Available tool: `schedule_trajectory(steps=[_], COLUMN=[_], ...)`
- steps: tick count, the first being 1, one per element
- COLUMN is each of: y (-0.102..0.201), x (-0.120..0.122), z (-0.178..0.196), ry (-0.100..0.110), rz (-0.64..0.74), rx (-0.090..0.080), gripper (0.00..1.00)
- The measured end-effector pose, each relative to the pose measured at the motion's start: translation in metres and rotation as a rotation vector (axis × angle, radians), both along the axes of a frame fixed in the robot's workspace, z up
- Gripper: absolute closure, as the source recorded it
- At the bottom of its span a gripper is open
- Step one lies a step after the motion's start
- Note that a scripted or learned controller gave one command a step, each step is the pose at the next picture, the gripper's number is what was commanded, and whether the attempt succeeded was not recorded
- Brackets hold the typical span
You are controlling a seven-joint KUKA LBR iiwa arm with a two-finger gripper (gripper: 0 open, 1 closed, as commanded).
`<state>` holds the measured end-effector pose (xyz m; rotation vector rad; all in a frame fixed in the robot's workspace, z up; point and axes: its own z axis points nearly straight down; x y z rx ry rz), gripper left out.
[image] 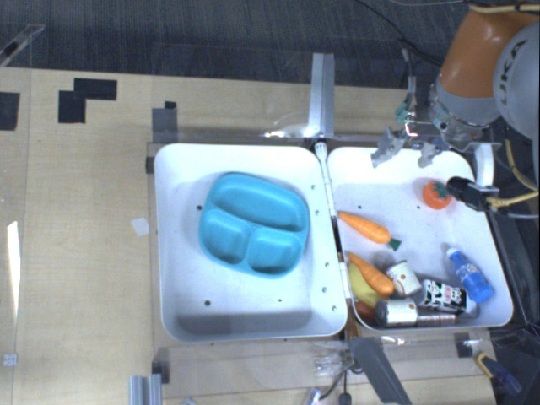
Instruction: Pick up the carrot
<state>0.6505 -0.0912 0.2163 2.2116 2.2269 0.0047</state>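
Observation:
An orange carrot (pixel 364 226) with a green stem end lies in the right bin (pixel 384 180), close to its left wall. A second carrot-like orange piece (pixel 372 275) rests lower down against a yellow item (pixel 361 289). My gripper (pixel 404 151) hangs over the far edge of the right bin, well behind and a little right of the upper carrot. Its two fingers (pixel 381 153) stand apart, so it is open, with nothing between them.
In the right bin there are also an orange round fruit (pixel 434 195), a blue bottle (pixel 468 275), a black-and-white carton (pixel 445 294), a dark can (pixel 396 312) and a small cup (pixel 403 277). The left bin (pixel 181 310) holds a blue divided plate (pixel 253 224).

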Motion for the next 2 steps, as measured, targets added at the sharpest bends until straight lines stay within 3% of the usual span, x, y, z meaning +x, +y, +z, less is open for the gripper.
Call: schedule_trajectory(steps=[1, 2], y=[0.031, 0.009], x=[-0.055, -0.061], z=[-0.032, -0.120], ry=[0.002, 0.003], rz=[-0.215, -0.200], rx=[0.002, 0.001], gripper=[0.00, 0.00])
